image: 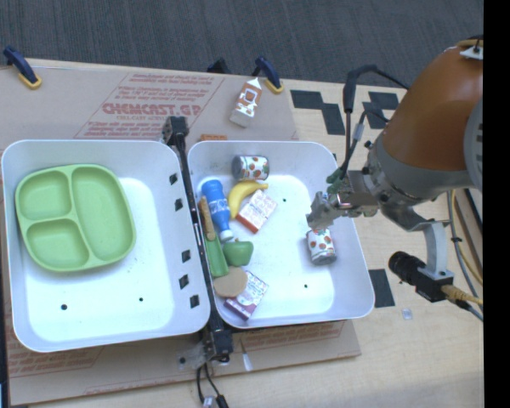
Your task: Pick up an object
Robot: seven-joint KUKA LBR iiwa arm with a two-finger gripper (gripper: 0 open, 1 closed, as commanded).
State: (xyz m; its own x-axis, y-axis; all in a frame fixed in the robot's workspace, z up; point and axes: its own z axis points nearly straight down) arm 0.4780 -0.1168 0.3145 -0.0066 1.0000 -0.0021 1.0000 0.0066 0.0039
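Down in the right bin [354, 280], a small can with strawberry print [321, 246] lies near the right wall, just below the gripper [320, 216]. Whether its jaws are parted or closed cannot be told. Left of them sit a banana [242, 195] and blue bottle [215, 207].

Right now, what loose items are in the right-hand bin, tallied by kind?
Small printed cans: 2
Blue bottle with white cap: 1
Yellow banana: 1
Red-and-white cartons/packets: 2
Green toy piece: 1
Tan round piece: 1
Total: 8
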